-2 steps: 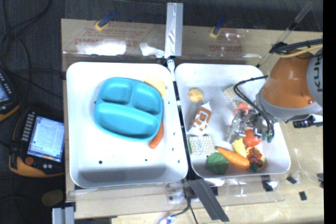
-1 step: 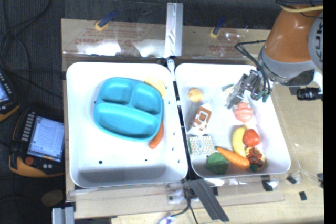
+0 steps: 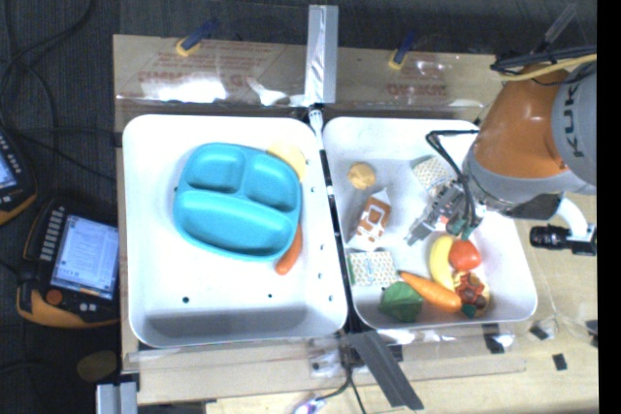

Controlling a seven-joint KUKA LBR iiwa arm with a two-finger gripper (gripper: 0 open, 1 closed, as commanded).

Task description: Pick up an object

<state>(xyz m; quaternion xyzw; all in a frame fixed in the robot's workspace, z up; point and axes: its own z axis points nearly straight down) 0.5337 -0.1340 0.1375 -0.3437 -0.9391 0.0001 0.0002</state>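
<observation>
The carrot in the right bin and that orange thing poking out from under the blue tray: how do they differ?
The carrot in the right bin lies fully in view among other toy foods, beside a green item. The orange piece in the left bin is partly hidden under the blue tray, so what it is cannot be told. The carrot looks thicker; the other piece shows as a slim curved strip. Both are orange and lie flat on a bin floor.

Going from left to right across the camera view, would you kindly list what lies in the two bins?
Blue divided tray → orange carrot-like piece at its right edge → round tan item → green piece → red tomato-like item.
</observation>
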